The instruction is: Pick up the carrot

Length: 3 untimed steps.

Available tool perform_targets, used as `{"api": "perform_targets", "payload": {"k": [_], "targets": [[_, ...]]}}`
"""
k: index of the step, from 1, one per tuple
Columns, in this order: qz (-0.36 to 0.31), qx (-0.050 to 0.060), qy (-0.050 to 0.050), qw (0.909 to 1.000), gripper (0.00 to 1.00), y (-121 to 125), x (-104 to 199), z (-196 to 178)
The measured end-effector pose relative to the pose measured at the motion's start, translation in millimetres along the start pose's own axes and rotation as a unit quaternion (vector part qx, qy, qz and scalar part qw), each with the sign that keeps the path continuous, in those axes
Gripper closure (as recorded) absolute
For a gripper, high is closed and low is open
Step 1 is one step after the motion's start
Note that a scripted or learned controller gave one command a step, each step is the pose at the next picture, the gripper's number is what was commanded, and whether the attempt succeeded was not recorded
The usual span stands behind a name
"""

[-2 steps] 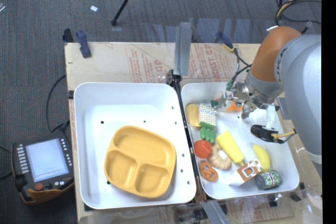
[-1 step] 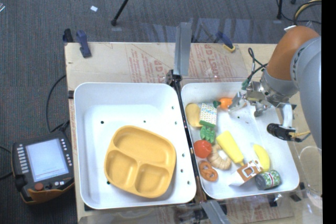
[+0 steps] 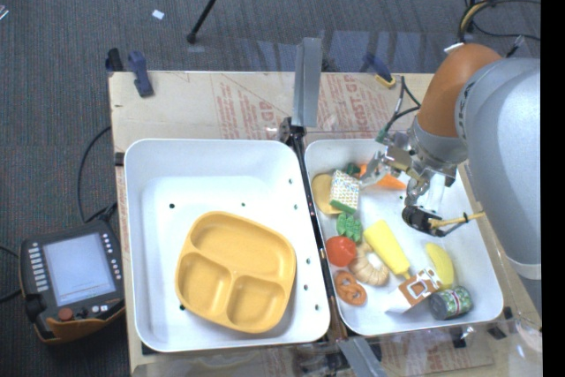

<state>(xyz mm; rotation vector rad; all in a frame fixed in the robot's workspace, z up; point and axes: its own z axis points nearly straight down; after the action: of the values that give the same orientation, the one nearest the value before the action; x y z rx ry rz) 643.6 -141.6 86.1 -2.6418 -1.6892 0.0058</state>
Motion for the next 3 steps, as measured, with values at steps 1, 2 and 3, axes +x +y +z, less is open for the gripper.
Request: {"api": "perform_targets", "payload": {"k": [1,2,3], "targets": [[-0.004,0.001,-0.001,1.0000,1.00,-1,2,-10],[-0.004,0.002,-0.001,1.0000,0.00,-1,2,-9],[0.093,-0.002,0.000,0.9957,0.00,10,-19,-1]]}}
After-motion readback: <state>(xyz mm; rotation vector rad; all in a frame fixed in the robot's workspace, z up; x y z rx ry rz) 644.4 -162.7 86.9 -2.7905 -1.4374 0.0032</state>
